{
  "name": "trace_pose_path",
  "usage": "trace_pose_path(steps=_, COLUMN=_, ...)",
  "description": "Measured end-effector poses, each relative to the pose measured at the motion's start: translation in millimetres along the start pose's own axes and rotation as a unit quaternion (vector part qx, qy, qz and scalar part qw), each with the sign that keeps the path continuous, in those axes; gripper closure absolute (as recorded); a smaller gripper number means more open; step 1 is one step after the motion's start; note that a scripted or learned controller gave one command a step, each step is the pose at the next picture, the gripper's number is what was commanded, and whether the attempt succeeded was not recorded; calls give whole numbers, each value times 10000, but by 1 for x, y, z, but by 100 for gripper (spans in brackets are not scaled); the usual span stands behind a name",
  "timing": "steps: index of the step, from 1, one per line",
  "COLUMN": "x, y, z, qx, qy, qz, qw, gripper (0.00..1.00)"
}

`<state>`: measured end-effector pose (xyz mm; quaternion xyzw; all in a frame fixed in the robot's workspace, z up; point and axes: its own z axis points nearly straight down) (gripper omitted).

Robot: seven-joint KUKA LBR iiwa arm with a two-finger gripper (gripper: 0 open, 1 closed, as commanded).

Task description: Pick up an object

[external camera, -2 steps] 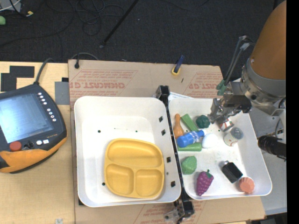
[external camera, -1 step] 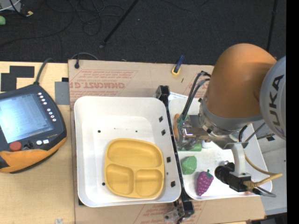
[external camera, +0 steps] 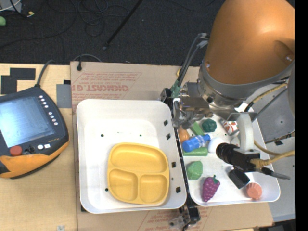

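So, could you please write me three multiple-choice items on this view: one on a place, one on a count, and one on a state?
1. Where does the yellow tray lie?
A. in the left bin
B. in the right bin
C. on the cardboard

2. How many compartments does the tray have?
A. two
B. three
C. five

3. How does the purple grape bunch stand to the arm?
A. gripped by it
B. lying apart from it in the right bin
C. hanging from its cable

Key:
1 A, it rests on the left bin floor.
2 B, one large and two small hollows show.
3 B, it lies on the right bin floor near the front rim.
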<state>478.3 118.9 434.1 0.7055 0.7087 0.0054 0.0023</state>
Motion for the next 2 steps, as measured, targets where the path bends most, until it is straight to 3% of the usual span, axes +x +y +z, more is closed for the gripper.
trace_pose_path(steps=1, x=-53, y=-1, z=-111, qx=-1, qy=-14, qz=42, qw=10000, gripper=100)
trace_pose_path(steps=2, x=-91, y=-4, z=-10, qx=109, qy=-33, qz=44, qw=9999, gripper=100)
